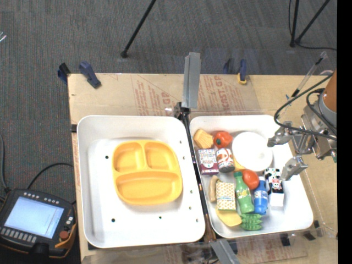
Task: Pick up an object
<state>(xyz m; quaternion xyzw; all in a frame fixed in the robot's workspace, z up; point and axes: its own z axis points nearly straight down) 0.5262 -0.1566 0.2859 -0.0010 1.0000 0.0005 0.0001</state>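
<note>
**Ana:** Gripper [290,154] first: it hangs over the right rim of the right bin [300,216], fingers spread with nothing between them. So the pick is not yet begun, I judge.

**Ben:** Then go through the scene from the left. What is on offer?

**Ana:** The left bin [93,224] bears a yellow divided plate [147,171], lying flat; too broad for these fingers, I think. In the right bin, along its left wall, a cracker-like piece [203,138], a small red-and-white box [207,160] and a tan carton [225,195]. Next a tomato [223,138], a red can [225,160] and a green bottle [243,193]. Then a white round plate [252,152], a blue bottle [260,199], and nearest the gripper a black-and-white cow toy [273,179] with a white block [276,197] just below it.

**Ben:** Which would you take?

**Ana:** The cow toy or the white block. They lie at the pile's right edge, with bare bin floor to their right.

**Ben:** And the risk?

**Ana:** The two touch, and the blue bottle sits just beside them. Come straight down, one finger into the bare floor, and close slowly so neighbours are not dragged along.
</note>
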